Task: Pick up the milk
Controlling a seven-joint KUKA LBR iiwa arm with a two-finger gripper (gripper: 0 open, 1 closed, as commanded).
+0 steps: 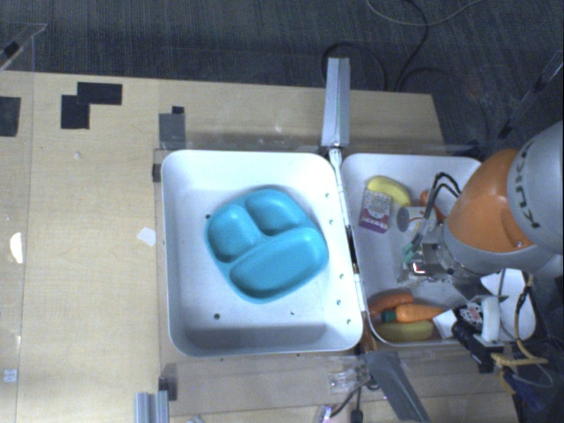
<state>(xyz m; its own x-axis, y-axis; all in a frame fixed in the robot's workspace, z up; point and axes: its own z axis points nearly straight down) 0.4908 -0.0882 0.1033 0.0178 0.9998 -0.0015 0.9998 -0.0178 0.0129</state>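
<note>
Fingers of the gripper point(421, 261) are lost in a dark tangle of metal and cable under the arm point(493, 214), so I cannot tell how far apart they stand or whether they grip anything. That tangle hangs over the middle of the right bin point(458, 161), seemingly poised to reach down. The small white carton with a purple label point(376, 211), probably the milk, lies flat in the bin's upper left, just beside a banana point(388, 188) and left of the gripper. Its print is too small to read. A blue divided tray point(267, 241) sits in the left bin point(189, 324).
</note>
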